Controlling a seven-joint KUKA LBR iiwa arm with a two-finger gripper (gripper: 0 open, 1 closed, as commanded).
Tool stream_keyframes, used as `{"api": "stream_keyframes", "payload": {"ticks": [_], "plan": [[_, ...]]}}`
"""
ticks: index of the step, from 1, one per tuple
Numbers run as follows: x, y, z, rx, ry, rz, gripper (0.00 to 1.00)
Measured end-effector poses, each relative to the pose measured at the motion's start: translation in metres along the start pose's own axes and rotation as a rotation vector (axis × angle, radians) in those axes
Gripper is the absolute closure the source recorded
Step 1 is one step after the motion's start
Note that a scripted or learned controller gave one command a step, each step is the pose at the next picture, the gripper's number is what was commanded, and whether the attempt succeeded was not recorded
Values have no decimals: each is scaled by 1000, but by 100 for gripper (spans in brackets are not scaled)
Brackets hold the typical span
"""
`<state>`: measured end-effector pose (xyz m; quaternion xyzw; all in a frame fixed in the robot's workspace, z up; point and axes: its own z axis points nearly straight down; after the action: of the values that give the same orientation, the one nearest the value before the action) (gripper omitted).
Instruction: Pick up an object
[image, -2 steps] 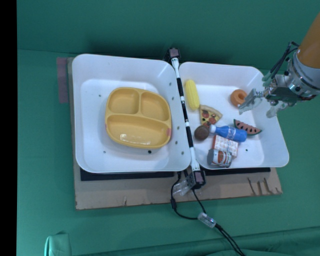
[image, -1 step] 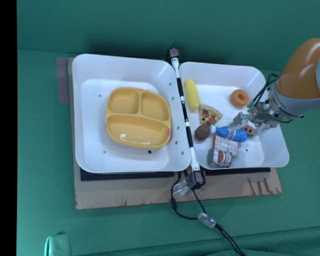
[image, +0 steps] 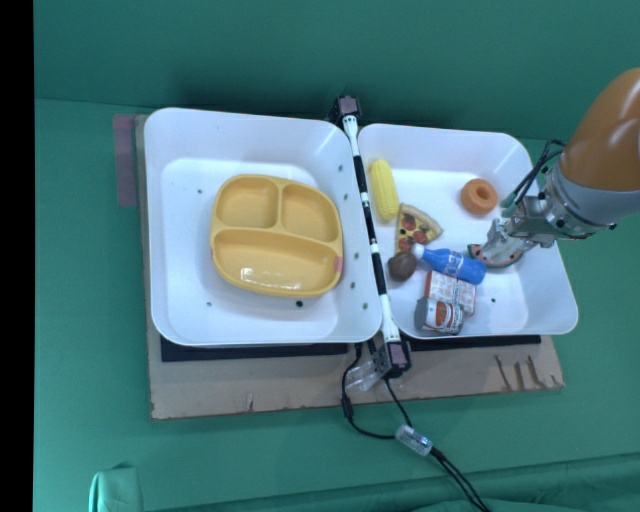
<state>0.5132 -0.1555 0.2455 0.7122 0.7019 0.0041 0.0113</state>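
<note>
In the camera view, the arm reaches in from the right, and its gripper (image: 505, 240) stands low over the right bin (image: 545, 300), near the bin's right part. Just under its tip lies a red-and-green toy piece (image: 497, 255), maybe a watermelon slice, but the tool covers part of it, and I cannot tell how wide the tool is or whether it has hold of this piece.

The nearest other thing is the blue toy bottle (image: 455, 265). It lies flat just to the left of the gripper, with its long axis running left to right and its white cap end pointing left, toward the brown round toy (image: 402, 266). Under the bottle is a small carton (image: 446, 301). Further up are the orange donut (image: 479, 196), the pizza slice (image: 415, 227) and the corn cob (image: 383, 189).

The left bin (image: 170, 220) holds a yellow divided plate (image: 275, 236).

I judge that the pick is aimed at the red-and-green piece, which lies directly below the tool.
</note>
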Motion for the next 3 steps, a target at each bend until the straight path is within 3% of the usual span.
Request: {"api": "stream_keyframes", "payload": {"ticks": [1,2,3], "plan": [[-32,79,20,9,4,-9,100],[-33,161,42,-11,-5,-11,100],[-10,191,-114,6,3,-10,100]]}}
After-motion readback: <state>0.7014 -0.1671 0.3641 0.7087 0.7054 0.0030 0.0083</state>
